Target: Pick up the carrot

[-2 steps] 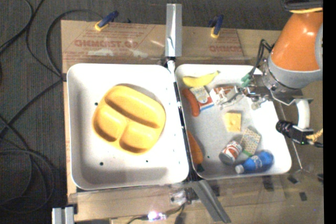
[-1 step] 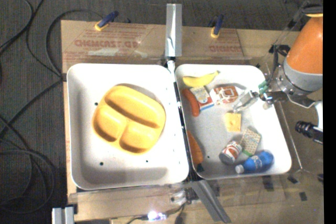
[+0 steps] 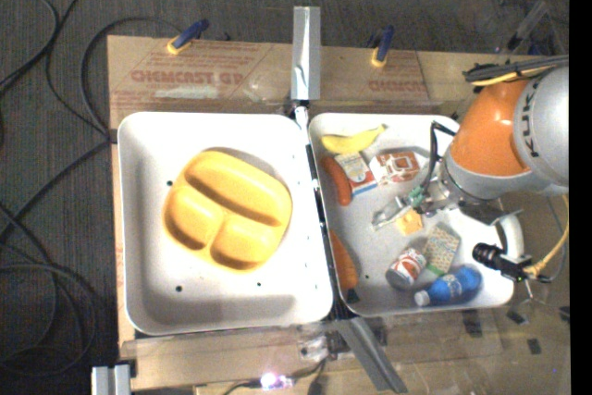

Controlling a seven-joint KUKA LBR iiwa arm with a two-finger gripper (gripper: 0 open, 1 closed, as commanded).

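1. The left bin (image 3: 139, 291) is a shallow white tray that carries a large yellow divided plate (image 3: 228, 208), lying a little up and left of the bin's middle.
2. The right bin (image 3: 365, 296) sits just beside it and holds all the small clutter; the two rims meet along the centre seam.
3. The grey arm (image 3: 504, 143), with its orange band, reaches in from the right and hangs over the right bin's far side.
4. The gripper (image 3: 400, 211) points left and down toward the bin's middle, close above a small yellow-orange piece. Whether its fingers are apart or together I cannot tell.
5. The carrot (image 3: 343, 262) lies along the right bin's left wall, near the front corner, well apart from the gripper.
6. A reddish sausage (image 3: 337, 178) lies further back along the same wall, beside a banana (image 3: 351, 141) and a small printed packet (image 3: 401, 166).
7. A blue bottle (image 3: 453, 286) and a small can (image 3: 406, 267) rest near the front right.
8. Judged from this, the task is at the approach stage with nothing picked. The next move calls for shifting the gripper left and forward to the carrot, with its fingers aligned across the carrot's width and clear of the wall.
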